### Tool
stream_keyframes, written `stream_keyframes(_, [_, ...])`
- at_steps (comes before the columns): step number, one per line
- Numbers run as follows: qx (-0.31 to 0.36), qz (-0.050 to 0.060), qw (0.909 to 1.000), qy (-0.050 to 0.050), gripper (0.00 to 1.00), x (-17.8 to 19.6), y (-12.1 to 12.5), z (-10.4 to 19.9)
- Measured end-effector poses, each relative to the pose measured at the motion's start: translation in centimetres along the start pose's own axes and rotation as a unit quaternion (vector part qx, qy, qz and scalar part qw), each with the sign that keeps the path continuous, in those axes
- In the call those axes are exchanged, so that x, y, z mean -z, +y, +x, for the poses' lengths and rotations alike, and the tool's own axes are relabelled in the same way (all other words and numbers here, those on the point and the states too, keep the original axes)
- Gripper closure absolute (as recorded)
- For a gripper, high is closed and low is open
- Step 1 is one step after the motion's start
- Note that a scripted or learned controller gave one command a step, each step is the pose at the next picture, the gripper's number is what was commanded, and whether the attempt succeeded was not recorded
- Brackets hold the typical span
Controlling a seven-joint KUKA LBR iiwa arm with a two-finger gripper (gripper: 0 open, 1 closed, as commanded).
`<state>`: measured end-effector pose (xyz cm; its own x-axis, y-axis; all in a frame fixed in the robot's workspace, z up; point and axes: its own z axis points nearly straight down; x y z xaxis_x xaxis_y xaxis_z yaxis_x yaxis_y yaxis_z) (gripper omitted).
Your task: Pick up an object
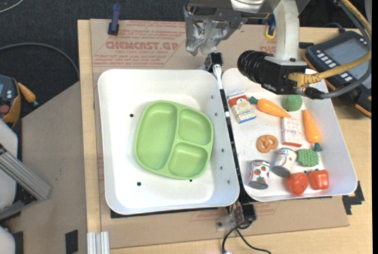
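Step in hand, by judgement: approach, nothing picked yet. The gripper [201,40] hangs above the bench, behind both bins, its fingers slightly spread and pinching nothing. Nearest it, forward and to the right, lie a small carton [241,108] and a carrot [273,108] in the right bin [345,159]; farther forward, a pretzel [267,143] and a tomato [297,183]. The next move calls for travel over that bin and a descent.

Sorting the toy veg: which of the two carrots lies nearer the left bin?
The carrot beside the red-and-white carton; the other carrot lies farther right.
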<state>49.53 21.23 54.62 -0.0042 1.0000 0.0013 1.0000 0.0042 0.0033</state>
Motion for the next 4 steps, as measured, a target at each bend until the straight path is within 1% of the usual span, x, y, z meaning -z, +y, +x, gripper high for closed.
stream_keyframes(1, [-0.003, 0.002, 1.0000, -0.001, 1.00, -3.1, 6.1, 1.2])
stream_keyframes(2, [-0.003, 0.009, 0.9999, -0.003, 1.00, -32.2, 7.6, 1.0])
stream_keyframes(3, [0.000, 0.006, 1.0000, -0.001, 1.00, -29.9, -1.0, 1.3])
stream_keyframes(4, [-0.001, -0.009, 1.0000, 0.004, 1.00, -7.6, 2.4, 1.2])
